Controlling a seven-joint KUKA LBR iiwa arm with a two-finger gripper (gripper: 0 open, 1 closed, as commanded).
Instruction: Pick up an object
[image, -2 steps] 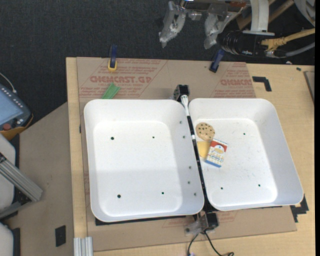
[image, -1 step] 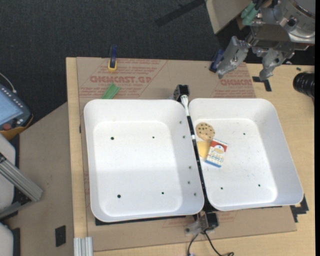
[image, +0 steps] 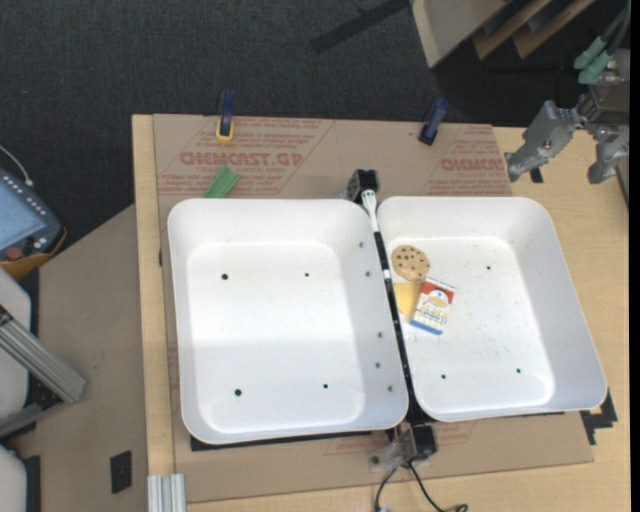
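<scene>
Reaching from the far right corner, with everything worth grabbing sitting way down-left of it.

So the gripper (image: 568, 140) is parked up past the top right corner of the right bin (image: 560, 300), outside its rim, and honestly I can't tell if it's spread or pinched from this angle. The pile it'd want is well apart from it, tucked against the right bin's left wall: a round cookie (image: 409, 262), a yellow wedge (image: 405, 296) just under it, and a small red-white-blue packet (image: 432, 306) touching the wedge's right side. Packet's long axis runs roughly top to bottom, slightly tilted. My guess is the move needs a long diagonal down and left. The left bin (image: 270, 320) isn't involved.
</scene>
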